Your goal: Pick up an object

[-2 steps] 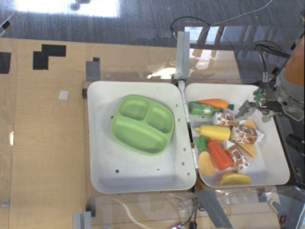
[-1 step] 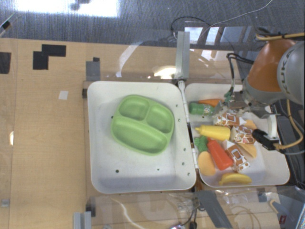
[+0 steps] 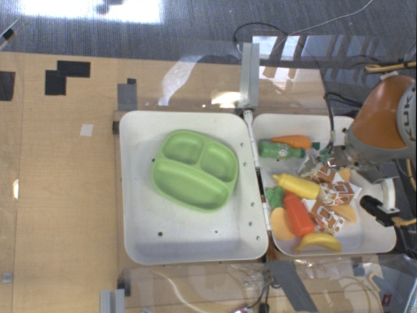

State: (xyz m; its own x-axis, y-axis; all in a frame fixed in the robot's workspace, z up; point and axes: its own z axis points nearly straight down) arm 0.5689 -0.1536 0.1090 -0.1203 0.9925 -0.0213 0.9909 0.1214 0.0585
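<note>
The right bin (image 3: 386,242) holds several toy foods. An orange carrot (image 3: 292,141) and a green bottle (image 3: 280,151) lie at its back left. A yellow bottle (image 3: 298,186) and a red bottle (image 3: 298,215) lie in the middle, with an orange disc (image 3: 281,224) beside them and a banana (image 3: 318,242) at the front. Patterned snack packets (image 3: 332,198) are spread to the right of the bottles. My gripper (image 3: 332,152) hangs low over the back of the packets, under the grey wrist and orange band (image 3: 384,109).
In the left bin (image 3: 189,243) lies a green divided plate (image 3: 195,170). A metal post (image 3: 249,77) rises behind the wall between the bins. A black part (image 3: 376,210) juts over the right bin's right side. Bare wooden bench lies to the left.
</note>
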